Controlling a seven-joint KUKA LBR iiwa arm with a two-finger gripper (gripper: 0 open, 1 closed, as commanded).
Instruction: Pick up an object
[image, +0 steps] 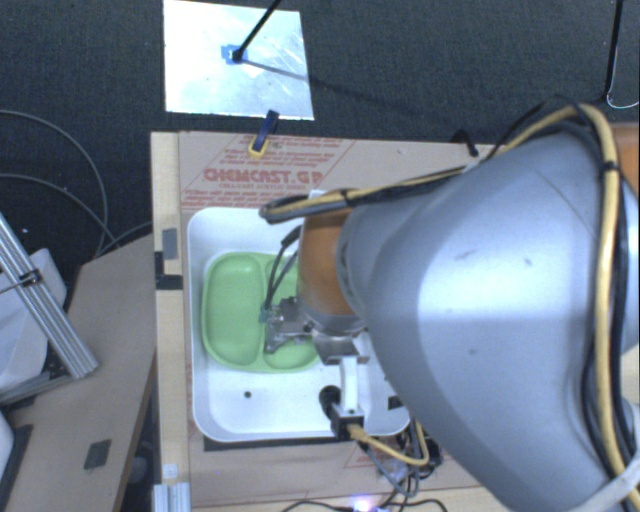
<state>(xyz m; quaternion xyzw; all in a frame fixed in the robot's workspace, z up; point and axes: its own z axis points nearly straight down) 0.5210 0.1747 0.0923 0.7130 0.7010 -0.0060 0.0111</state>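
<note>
A light green, shallow dish-like object (232, 305) lies in the left half of the white bin (205, 235). My gripper (281, 328) hangs low over the dish's right edge, below the orange band (318, 265) of the wrist. The gripper's metal body covers that edge, and whether it touches the dish is unclear. The arm's big grey housing (500, 300) hides the right part of this bin and everything beyond it.
A small dark speck (247, 394) lies on the bin floor near its front. The bin sits on a cardboard sheet with red print (270, 175). A blue and yellow clip (263, 133) and a shiny sheet (235, 60) lie behind. Aluminium framing (40, 300) stands at left.
</note>
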